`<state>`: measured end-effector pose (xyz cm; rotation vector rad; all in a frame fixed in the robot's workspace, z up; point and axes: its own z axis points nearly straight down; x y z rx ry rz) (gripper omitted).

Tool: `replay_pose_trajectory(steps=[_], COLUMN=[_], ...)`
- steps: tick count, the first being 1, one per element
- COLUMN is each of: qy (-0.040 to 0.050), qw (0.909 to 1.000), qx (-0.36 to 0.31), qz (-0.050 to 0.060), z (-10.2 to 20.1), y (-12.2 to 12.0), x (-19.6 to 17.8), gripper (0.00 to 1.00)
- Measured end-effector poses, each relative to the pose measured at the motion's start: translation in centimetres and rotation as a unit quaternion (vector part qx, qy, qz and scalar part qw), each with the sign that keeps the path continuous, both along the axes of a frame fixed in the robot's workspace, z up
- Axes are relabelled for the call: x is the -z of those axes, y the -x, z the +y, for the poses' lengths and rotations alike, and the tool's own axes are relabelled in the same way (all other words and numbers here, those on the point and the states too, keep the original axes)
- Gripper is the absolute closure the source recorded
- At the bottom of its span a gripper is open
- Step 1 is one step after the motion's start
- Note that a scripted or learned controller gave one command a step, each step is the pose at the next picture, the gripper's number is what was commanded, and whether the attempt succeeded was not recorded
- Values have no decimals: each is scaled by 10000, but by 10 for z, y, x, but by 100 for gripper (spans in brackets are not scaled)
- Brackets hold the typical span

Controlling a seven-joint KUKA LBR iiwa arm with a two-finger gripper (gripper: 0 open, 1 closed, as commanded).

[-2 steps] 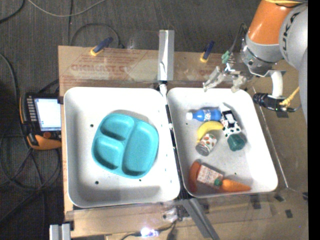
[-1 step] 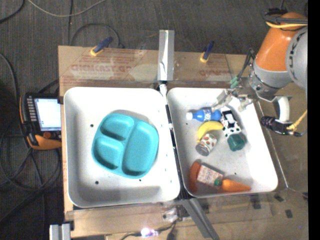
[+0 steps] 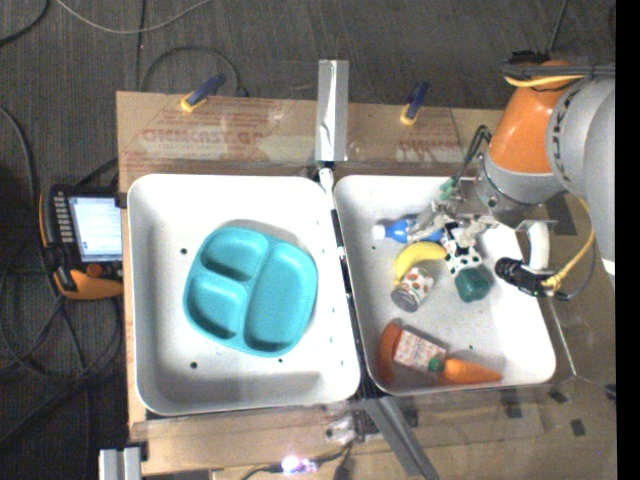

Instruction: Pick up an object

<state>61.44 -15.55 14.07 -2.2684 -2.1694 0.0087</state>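
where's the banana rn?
In the camera view, the banana lies in the right bin, upper middle, just above the small can and left of the hand.

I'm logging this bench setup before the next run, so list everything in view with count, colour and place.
bins: 2, white, side by side on the bench
divided tray: 1, turquoise, middle of the left bin
banana: 1, yellow, upper middle of the right bin
small can: 1, printed label, just below the banana
blue object: 1, blue and white, above the banana
dice: 1, white with black dots, right of the banana
green cup: 1, dark green, below the dice
orange packet: 1, orange-red, lower right bin
carrot: 1, orange, beside the packet
handheld pendant: 1, orange and black, left of the bins
clamps: 2, blue and yellow, back board
gripper: 1, grey, over the right bin's upper part
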Motion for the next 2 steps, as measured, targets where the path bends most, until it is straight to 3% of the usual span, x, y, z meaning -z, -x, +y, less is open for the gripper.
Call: replay_pose_trajectory(steps=[1, 2], qy=[-18, -28], qw=[9999, 9999], qx=[110, 111], qz=[-3, 15], z=[-1, 0], y=[32, 33], x=[-32, -39], gripper=[0, 100])
